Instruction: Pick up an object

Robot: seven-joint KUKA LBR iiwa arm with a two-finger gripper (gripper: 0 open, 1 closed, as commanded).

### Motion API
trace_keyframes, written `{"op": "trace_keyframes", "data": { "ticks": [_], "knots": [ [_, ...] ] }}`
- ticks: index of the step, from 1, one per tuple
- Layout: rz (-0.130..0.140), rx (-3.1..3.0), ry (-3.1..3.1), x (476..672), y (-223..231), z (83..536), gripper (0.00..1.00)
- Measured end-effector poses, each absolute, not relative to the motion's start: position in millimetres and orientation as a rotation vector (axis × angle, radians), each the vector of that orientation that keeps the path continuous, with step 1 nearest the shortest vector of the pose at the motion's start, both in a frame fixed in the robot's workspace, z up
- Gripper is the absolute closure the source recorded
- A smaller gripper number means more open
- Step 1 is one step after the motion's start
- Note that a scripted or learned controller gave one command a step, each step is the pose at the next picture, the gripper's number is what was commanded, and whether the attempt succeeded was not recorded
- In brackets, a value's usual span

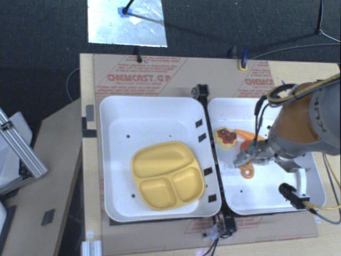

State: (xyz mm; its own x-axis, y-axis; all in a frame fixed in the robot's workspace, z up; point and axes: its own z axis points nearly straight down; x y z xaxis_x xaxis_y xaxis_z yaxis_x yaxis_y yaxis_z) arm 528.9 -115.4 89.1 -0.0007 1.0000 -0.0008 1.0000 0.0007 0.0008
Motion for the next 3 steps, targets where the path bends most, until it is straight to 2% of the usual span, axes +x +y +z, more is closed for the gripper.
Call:
{"op": "trace_keyframes", "data": {
  "ticks": [1, 3],
  "knots": [
    [0.003, 2.219, 2.220, 529.8, -116, 102, 1.00],
    [0.007, 2.211, 2.222, 533.0, -113, 220, 1.00]
  ]
}}
